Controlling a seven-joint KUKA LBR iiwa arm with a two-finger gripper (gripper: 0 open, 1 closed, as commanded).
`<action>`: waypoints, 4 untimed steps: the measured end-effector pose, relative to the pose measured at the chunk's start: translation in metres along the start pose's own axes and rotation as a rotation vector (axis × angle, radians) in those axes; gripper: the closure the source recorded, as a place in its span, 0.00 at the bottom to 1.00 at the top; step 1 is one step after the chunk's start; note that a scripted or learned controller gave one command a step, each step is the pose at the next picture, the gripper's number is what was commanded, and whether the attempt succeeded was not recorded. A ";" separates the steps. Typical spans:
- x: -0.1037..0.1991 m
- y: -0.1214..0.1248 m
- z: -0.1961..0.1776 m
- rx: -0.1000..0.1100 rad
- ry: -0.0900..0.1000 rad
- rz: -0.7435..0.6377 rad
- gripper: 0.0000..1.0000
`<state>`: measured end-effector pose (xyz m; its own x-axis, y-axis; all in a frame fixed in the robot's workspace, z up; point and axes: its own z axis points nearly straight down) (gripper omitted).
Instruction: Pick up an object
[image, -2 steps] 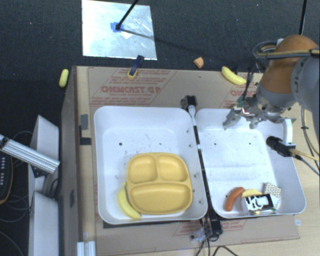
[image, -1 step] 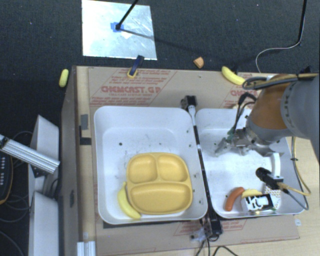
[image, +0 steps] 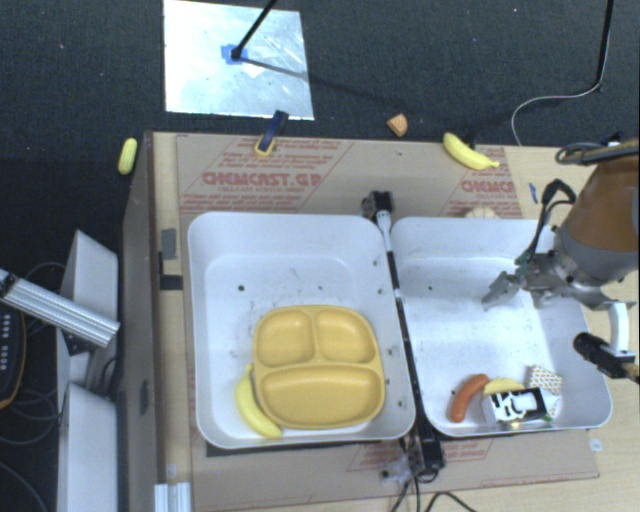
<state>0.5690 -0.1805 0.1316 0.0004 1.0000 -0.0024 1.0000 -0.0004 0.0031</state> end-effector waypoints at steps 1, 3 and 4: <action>0.001 0.001 -0.010 -0.002 0.002 -0.002 1.00; 0.131 -0.039 -0.076 0.001 0.003 -0.004 1.00; 0.121 -0.013 -0.053 0.002 0.002 -0.002 1.00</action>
<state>0.5562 -0.0595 0.1841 -0.0016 1.0000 -0.0001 1.0000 0.0016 0.0010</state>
